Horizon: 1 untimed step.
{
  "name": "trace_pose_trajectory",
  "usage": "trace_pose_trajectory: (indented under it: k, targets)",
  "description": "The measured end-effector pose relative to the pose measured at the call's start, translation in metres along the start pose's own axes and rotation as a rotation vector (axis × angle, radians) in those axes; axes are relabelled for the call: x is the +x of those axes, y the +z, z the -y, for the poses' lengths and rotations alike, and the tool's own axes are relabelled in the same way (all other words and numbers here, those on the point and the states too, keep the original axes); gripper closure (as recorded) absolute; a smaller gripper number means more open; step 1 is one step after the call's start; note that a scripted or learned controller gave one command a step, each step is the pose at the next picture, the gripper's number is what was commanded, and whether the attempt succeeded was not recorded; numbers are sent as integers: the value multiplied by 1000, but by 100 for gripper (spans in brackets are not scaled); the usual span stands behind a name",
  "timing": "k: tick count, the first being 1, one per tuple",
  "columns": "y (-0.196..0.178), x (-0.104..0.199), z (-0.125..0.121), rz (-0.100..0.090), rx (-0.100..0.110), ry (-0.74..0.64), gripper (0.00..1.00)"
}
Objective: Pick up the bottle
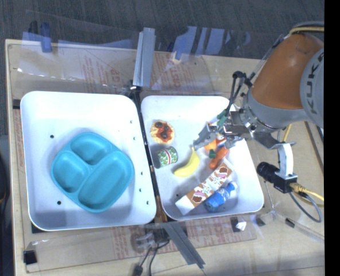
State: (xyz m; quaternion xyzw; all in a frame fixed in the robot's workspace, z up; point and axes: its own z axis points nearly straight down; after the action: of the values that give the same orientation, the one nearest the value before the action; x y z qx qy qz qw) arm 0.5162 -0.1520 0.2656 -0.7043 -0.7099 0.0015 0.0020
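Gripper (216,135) is positioned low in the right bin (158,105), over an orange item (218,152); finger state cannot be told, nothing is seen held. The bottle (221,197), blue and crumpled-looking, is lying near the bin's front edge, touching a flat printed box (205,190). A curved yellow banana (187,164) is seen alongside.

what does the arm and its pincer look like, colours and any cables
The bulky rounded arm has an orange shell over a grey wrist, with part of a grey KUKA marking at its edge. Its small metallic grey pincer carries thin dark cables running up towards the wrist.
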Motion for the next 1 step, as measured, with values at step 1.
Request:
trace_pose_trajectory:
  k: [1]
  targets:
    - [152,-37,-55,1,-3,-192,0]
